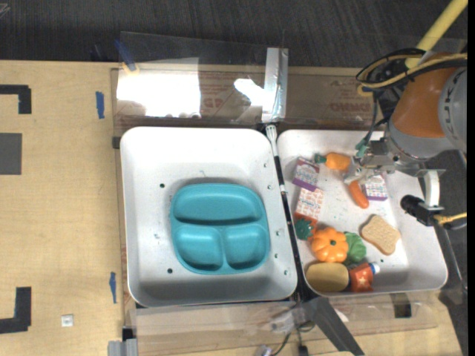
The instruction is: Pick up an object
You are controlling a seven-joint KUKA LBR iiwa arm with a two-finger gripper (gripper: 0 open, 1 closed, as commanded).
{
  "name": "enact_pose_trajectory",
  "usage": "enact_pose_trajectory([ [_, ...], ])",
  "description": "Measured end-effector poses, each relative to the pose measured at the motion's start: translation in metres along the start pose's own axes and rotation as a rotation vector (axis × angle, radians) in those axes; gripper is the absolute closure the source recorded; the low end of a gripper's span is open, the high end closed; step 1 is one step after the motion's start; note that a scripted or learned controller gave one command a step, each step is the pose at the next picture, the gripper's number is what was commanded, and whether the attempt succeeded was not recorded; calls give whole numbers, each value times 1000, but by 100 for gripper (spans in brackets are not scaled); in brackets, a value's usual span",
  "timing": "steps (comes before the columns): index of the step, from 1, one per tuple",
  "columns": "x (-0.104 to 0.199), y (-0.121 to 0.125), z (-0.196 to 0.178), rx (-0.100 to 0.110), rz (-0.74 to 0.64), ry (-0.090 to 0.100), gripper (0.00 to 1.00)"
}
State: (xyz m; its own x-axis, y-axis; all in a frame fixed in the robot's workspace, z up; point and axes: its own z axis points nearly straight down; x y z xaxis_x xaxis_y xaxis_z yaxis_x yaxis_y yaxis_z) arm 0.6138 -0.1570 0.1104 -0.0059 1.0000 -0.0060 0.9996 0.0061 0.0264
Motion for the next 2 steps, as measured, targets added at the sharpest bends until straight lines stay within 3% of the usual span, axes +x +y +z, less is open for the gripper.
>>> enact_pose_trajectory([
  [1, 36, 48, 22, 38, -122, 2, 100],
  [2, 96, 59, -80, 13, -67, 7, 100],
])
